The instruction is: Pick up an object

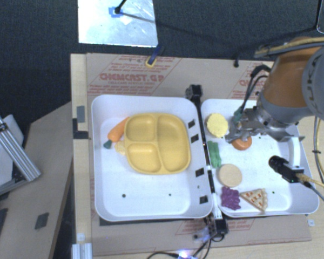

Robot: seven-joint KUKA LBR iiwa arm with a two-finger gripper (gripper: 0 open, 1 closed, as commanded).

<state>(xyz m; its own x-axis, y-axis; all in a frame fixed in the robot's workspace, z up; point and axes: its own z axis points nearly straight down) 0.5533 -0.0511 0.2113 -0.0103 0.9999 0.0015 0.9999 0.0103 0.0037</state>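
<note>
The yellow divided plate (154,143) sat in the middle of the left bin (151,196), 1 of 2 white bins side by side. A toy carrot (117,129) lay against the plate's upper left edge, tilted, with a small green piece (107,143) just beyond its lower tip. A pale yellow piece (120,148) showed at the plate's left rim, partly tucked under it.

Everything else lay to the right of the plate, across the divider, in the right bin (262,169). Nearest the plate's upper right corner was a yellow disc (217,124). A green piece (214,155) lay level with the plate's lower half, close to the divider. A tan disc (229,175) sat lower than the plate's bottom edge. Lower still, a purple grape cluster (230,198) touched a triangular slice (254,198) on its far side from the plate.

The gripper (238,135) hung over the right bin, level with the plate's middle and just past the yellow disc. An orange round piece (243,143) lay directly beneath it, half hidden by it, resting on the bin floor. Whether the gripper was open or closed on that piece could not be told from this angle. The grey arm (291,90) with its orange band reached in from further right of the plate.
</note>
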